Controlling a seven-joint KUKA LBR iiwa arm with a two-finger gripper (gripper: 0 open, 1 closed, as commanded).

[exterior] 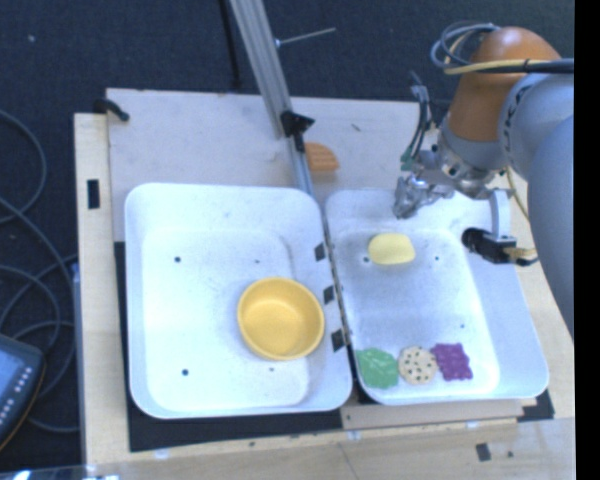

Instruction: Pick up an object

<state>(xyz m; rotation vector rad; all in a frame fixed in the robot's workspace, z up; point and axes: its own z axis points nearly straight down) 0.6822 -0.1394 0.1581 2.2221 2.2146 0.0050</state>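
Observation:
A pale yellow lump [391, 249] lies in the upper middle of the right bin [500, 318]. Along that bin's near wall sit a green piece [378, 367], a round cookie with dark chips [417, 365] and a purple piece [452, 361] in a row. A yellow bowl [279, 318] rests in the left bin [170, 298], near its right wall. My gripper [408, 203] hangs over the right bin's far wall, just above and right of the yellow lump, with nothing seen between its fingers.
A slanted metal rail [270, 68] runs from the top down to the seam between the bins. An orange object [321, 158] lies on the bench behind the bins. A screen device [5, 388] sits at the far left on the floor.

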